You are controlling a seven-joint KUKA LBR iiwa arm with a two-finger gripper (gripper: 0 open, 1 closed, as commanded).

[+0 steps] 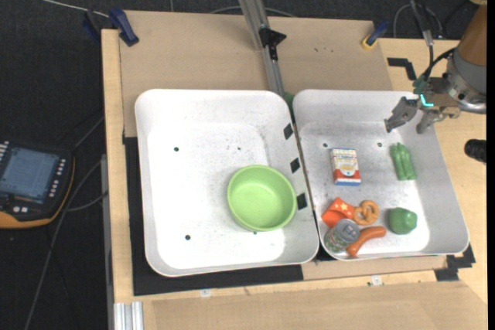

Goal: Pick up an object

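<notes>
- Toys lie in the right bin (441,189), at centre right of the frame: a small carton (345,166) in the middle, a green cucumber-like piece (401,161) to its right, a round green piece (401,221) lower right.
- Along the bin's lower edge sit an orange piece (337,209), a pretzel (367,210), a red sausage (365,238) and a grey lid (343,233), close together.
- Jaws (413,117) hang spread over the bin's upper right, above the cucumber-like piece, pinching nothing.
- Left bin (178,127) holds a green bowl (261,198) at its lower right.
- Both bins rest on the tan tabletop (201,50).
</notes>
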